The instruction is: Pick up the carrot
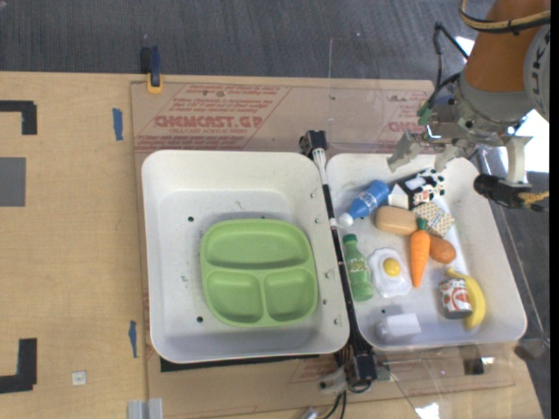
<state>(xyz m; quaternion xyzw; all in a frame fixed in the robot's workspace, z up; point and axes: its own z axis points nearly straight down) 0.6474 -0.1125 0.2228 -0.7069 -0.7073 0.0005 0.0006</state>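
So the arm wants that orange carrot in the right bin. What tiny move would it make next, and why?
Probably a short slide toward the near side of the bin, then down. The two-finger gripper hangs above the far end of the right white bin, while the orange carrot with its green top lies nearer the camera, wedged between a tan bread roll and a fried egg.

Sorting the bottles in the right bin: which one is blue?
The blue bottle lying tilted at the bin's upper left, beside the bun. The other, a green bottle, lies along the left wall.
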